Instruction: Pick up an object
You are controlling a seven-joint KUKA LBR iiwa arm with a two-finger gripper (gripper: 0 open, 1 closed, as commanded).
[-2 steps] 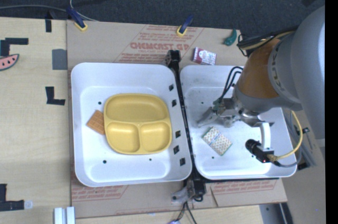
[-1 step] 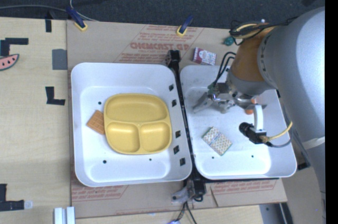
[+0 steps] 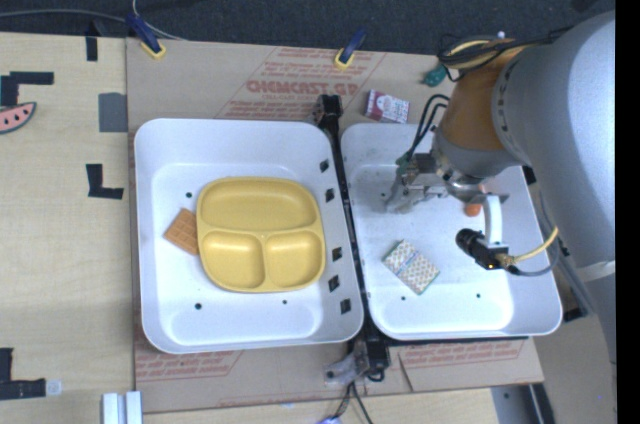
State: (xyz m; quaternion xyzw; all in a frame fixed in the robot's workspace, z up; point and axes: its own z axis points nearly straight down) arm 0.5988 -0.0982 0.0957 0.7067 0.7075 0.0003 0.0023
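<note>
The pincer (image 3: 405, 195) hangs low in the right bin (image 3: 520, 312), its state impossible to tell, above and apart from a patterned packet (image 3: 411, 266).

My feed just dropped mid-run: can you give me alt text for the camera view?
The arm's hand is low over the upper part of the right bin, with a small patterned packet lying nearer the front of that bin. The left bin holds a yellow divided plate with a tan cracker-like piece at its left edge.
</note>
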